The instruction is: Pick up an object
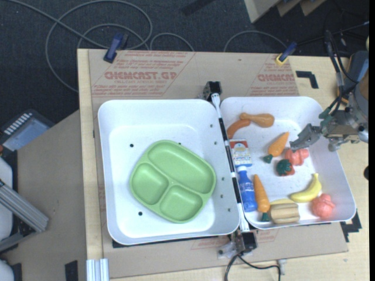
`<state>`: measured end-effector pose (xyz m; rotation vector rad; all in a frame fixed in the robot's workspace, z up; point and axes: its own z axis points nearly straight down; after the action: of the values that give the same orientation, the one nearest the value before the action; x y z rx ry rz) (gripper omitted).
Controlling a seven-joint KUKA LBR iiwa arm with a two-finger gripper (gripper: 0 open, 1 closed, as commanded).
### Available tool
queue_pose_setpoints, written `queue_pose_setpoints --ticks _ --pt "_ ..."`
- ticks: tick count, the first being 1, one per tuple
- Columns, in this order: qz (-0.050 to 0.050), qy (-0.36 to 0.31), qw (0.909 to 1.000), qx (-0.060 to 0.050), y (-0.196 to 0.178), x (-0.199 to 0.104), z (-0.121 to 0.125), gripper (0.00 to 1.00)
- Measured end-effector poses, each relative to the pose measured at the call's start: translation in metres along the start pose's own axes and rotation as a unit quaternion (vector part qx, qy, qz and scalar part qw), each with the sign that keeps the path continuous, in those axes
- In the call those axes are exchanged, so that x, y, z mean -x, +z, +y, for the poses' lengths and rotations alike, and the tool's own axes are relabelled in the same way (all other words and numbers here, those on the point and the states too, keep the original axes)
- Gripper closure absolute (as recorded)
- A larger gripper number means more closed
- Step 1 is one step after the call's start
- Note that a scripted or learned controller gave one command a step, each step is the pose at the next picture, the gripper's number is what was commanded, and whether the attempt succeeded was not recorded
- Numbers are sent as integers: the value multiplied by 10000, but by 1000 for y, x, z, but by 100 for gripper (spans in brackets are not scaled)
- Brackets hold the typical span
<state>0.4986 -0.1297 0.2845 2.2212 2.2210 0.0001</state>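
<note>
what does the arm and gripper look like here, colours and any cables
The gripper is dull grey metal with slim dark-grey fingers, set on a boxy grey wrist block. Dark cables loop up from the wrist along the arm, whose upper part looks pale grey with an orange-tan patch.

The grey two-finger gripper (303, 138) hides part of a red toy (299, 156); its fingertips blur together, state unclear.

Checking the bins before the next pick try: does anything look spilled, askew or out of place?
Nothing stands out. The toy foods, among them a banana and a drumstick, lie loose inside the right bin; the green divided plate sits flat in the left bin.
</note>
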Motion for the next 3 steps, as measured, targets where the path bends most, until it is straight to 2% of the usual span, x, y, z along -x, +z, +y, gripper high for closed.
queue_pose_setpoints --ticks 1,2,3 --pt "2 2 10000 -7 101 37 52 0" --pt "0 0 10000 3 185 46 54 0" --pt "7 1 10000 -13 201 17 19 0"
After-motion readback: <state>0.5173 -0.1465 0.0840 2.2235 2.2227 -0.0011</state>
